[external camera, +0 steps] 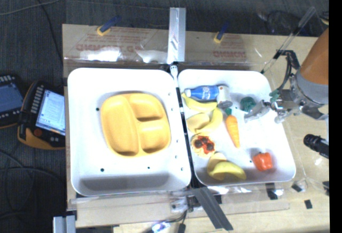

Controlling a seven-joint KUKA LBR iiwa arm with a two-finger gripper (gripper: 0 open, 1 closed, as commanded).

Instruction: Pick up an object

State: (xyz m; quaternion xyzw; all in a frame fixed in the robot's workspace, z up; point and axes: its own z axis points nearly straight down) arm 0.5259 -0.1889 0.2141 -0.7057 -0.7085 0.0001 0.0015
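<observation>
The nearest pickable thing looks to be the small dark-green object (247, 102), lying in the upper right part of the right bin (278, 173), just beside the silvery tip of the jaws (256, 111). It sits slightly up and to the left of that tip, close enough that I can't say whether they touch. Below and left of it lies the carrot (232, 129), its long axis running roughly top to bottom of the bin with the green end up near a small grey piece (224, 104).

How wide the jaws stand I cannot tell from here; the metal parts blur together at the bin's right wall, and nothing is plainly held between them.

Further out in the same bin: a blue-and-white bottle (206, 92) lying on its side along the top, a banana (195, 101) under it, a pale yellow piece (206, 121), a dark red-and-black item (203, 144), a yellow fruit (225, 169) at the bottom, and a red-orange pepper (262, 161) in the lower right corner.

The left bin (85, 173) holds a yellow divided tray (136, 122). The arm (315, 74) reaches in over the worktop (304, 119) from the right.
</observation>
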